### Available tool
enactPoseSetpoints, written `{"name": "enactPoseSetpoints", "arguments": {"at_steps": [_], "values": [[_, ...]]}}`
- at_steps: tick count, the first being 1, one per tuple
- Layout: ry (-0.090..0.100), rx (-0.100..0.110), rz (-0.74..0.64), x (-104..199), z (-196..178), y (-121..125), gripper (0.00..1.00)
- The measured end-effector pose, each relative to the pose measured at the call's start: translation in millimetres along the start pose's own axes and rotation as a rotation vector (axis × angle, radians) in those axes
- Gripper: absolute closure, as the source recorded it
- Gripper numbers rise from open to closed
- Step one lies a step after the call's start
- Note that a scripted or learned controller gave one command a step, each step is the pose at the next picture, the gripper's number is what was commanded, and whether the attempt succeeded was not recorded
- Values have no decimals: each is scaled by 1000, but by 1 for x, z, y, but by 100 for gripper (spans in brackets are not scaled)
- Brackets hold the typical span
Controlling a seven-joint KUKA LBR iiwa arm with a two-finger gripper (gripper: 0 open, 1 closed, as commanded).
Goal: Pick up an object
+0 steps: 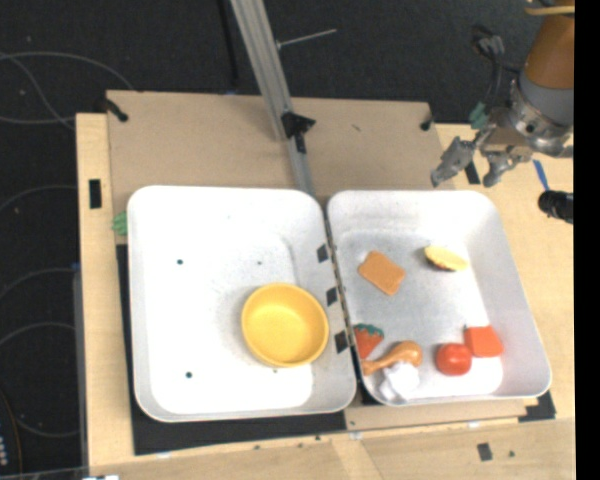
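You see the gripper (470,166) at the upper right of the frame, hanging above the far rim of the right bin (510,258), just outside its top edge. Its two fingers (448,166) are spread apart and nothing sits between them. The arm (550,63), with its orange band, rises toward the top right corner.

In the right bin, you have several candidates. An orange square block (382,272) lies near the middle, tilted. A yellow slice (446,259) lies to its right, closest to the gripper. Along the lower edge, a red ball (453,359) touches an orange-red cube (484,341). At the lower left corner of that bin, a small carrot-like toy (368,340), a tan curved piece (395,355) and a white lump (400,379) crowd together.

The left bin (180,238) holds a yellow bowl (284,325), upright, at its lower right, close to the divide between the bins.

You can read no brand, label or writing on any item; nothing is legible at this sharpness.
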State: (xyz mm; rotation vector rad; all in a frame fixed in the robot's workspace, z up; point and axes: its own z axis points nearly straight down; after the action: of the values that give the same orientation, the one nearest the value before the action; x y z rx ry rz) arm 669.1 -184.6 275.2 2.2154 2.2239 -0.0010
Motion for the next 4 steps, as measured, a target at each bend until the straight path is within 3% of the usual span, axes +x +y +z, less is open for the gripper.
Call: {"name": "enactPoseSetpoints", "arguments": {"at_steps": [1,2,4], "values": [[-1,1,-1,0,0,0,0],[0,6,-1,7,57,-2,0],[-1,5,5,-5,156,-14,0]]}}
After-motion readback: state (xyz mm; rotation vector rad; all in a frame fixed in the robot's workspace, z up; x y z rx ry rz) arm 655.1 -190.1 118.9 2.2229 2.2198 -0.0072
